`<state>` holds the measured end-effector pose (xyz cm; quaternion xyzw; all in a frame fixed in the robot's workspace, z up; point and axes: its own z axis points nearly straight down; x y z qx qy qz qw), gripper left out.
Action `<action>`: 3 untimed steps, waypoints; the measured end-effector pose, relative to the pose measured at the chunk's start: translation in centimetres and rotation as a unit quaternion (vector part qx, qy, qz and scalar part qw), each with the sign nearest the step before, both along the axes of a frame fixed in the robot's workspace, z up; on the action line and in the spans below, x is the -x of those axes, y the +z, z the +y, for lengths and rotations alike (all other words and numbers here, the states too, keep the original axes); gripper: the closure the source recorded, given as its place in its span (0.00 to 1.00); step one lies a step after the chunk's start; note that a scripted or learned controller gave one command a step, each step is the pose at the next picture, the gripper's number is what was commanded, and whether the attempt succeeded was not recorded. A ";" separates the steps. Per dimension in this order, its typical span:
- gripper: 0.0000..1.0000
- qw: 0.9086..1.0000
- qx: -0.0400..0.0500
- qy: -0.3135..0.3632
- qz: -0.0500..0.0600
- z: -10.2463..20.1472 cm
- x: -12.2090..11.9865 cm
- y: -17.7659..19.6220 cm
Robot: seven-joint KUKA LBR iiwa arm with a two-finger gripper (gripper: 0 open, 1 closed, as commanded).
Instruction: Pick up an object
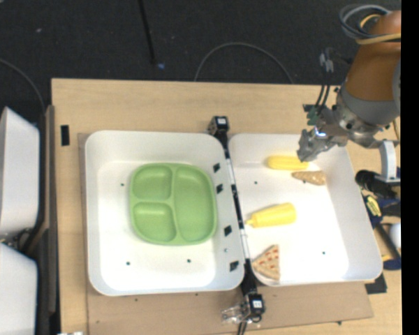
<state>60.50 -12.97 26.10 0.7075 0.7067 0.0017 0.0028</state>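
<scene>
The wooden bench (70, 187) carries two shallow white bins side by side, both of smooth plastic with rounded corners. The left bin (105, 257) holds a pale green plate (173, 202), a matte rounded square split into three compartments. The right bin (335, 250) holds four smaller things. The grey arm (366, 82) with its orange band reaches down over this bin's far right corner.

Near the middle of the right bin lies a yellow corn cob (271, 216), a smooth stubby cylinder whose long axis runs left to right, its right end tipped slightly away. A second yellow cob (286, 162), shorter, lies near the far wall, also running left to right. At the near left corner sits a pizza slice (268, 262), a flat speckled wedge. A small tan crust-like piece (309, 178) lies just beside the far cob.

The gripper (311, 147) hangs just above the far cob's right end; whether it is spread or pressed together cannot be told.
</scene>
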 end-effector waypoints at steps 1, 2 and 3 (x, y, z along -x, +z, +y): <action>1.00 1.000 -0.001 0.004 0.002 4.8 -1.7 0.1; 1.00 1.000 -0.001 0.003 0.003 10.3 -1.7 -1.1; 1.00 1.000 -0.001 0.004 0.002 15.4 -3.1 -0.5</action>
